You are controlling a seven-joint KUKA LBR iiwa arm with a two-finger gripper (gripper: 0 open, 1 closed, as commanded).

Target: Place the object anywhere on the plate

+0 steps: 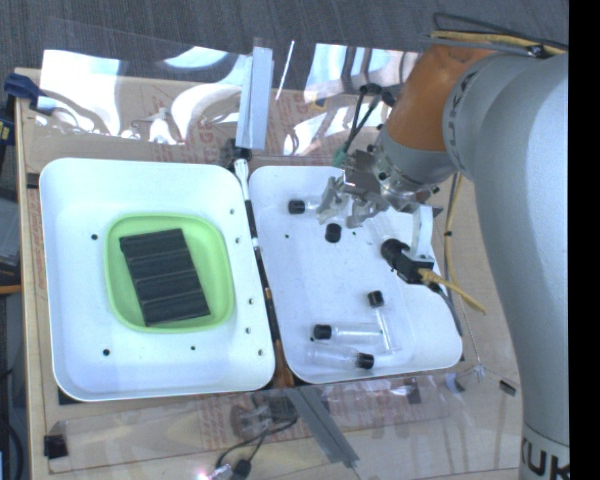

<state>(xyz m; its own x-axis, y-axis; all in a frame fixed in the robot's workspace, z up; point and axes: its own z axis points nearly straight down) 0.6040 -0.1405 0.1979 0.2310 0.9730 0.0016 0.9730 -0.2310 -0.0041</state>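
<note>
Plate: the green plate (212,258) lay in the left bin (70,198), and a dark ribbed block (164,276) already rested on it, covering most of its middle.
Objects: several small clear vials with black caps lay in the right bin (300,298). Two of them lay near the near edge (342,333) (346,360), one lay tilted beside them (380,320), and loose black caps sat farther away (297,207) (332,233).
My gripper: my gripper (348,200) hung over the far part of the right bin, close to the two loose caps. I could not tell whether it was open or closed, and I saw nothing in it.
Handling: I judged the vials light, stiff and smooth, probably plastic or glass, so they would roll and slip easily.
Where to hold: I thought the middle of the body, across its short width, was the best place.
Risk: a round vial could turn away at contact.
Placing: free green rim remained around the block, so little room was left.
</note>
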